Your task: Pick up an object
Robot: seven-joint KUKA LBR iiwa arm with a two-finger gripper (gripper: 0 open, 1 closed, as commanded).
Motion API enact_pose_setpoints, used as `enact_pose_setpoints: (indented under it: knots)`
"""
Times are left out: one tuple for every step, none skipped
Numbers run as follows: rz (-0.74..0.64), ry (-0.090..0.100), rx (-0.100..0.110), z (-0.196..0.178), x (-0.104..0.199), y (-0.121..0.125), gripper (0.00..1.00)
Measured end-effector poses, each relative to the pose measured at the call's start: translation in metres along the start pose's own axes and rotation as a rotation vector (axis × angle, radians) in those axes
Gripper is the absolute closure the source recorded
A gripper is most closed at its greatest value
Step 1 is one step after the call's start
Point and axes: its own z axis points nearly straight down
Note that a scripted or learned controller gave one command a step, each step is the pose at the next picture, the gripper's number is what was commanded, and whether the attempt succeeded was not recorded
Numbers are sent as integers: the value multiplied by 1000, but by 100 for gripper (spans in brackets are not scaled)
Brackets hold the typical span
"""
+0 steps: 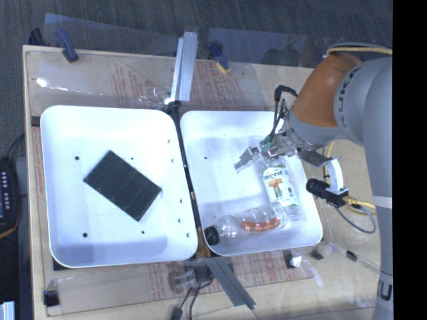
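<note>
The gripper (257, 155) is hanging low in the right bin (207, 179), its fingers standing apart and gripping nothing. Just beside it a white bottle (279, 185) is lying, and a clear bottle (250, 223) near the front wall.

a single fixed camera sits above the pale wooden surface (100, 79) and looks down on it at a slant; the far edge lies toward the top of the picture, the near edge toward the bottom; it stands far enough back to take in both shallow white plastic bins, the left bin (60, 122) and the right bin (200, 129), side by side, with dark carpeted floor (200, 5) beyond; the grey robot arm with an orange band (333, 105) enters from the right side
</note>
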Motion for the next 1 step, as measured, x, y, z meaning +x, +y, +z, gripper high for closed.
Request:
enact_pose_setpoints:
  knots:
    - [-4,0,0,-10,0,1,100]
